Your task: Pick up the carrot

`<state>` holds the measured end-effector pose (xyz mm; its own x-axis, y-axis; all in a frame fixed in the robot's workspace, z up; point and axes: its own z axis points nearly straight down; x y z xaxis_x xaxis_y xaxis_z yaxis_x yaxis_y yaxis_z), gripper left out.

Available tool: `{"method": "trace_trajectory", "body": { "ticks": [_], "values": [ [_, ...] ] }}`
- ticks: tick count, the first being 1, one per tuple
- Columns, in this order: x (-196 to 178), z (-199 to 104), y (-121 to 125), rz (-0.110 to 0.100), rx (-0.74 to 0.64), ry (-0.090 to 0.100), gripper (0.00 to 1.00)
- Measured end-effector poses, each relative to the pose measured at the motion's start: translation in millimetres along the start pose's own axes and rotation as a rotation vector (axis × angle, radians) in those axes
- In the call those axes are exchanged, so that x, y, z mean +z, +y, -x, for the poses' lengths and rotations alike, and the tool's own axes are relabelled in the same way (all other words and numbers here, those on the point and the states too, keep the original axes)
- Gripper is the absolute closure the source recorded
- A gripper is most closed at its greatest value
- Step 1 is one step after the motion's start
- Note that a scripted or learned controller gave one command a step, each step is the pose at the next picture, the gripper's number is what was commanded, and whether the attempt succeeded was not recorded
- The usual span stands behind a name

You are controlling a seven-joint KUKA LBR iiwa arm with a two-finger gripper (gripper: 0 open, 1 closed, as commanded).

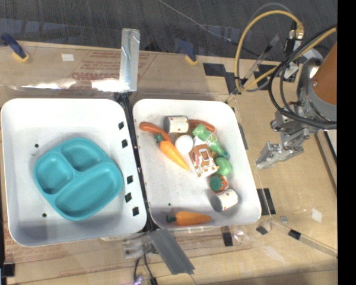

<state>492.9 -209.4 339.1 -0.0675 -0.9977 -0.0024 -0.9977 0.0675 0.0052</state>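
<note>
Gripper: I see it outside the bins, over the bench to the right — I can't tell how it is set.
Carrot: lies in the right bin, mid-pile, against a white egg.
Second carrot: at that bin's near wall.
Left bin: holds a teal divided plate.

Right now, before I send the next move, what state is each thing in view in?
Gripper: outside the bins, right of the right bin, over the bench.
Carrot: lying diagonally in the right bin, against the egg.
Second carrot: lying flat along the right bin's near wall.
Blue divided plate: flat in the left bin, compartments bare.
Small can: on its side.
</note>
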Motion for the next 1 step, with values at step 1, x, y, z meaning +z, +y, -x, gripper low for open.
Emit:
{"method": "trace_trajectory", "body": {
  "ticks": [1],
  "values": [
    [-11.6,2.9,-2.1,-0.003,-0.008,0.001,1.0]
  ]
}}
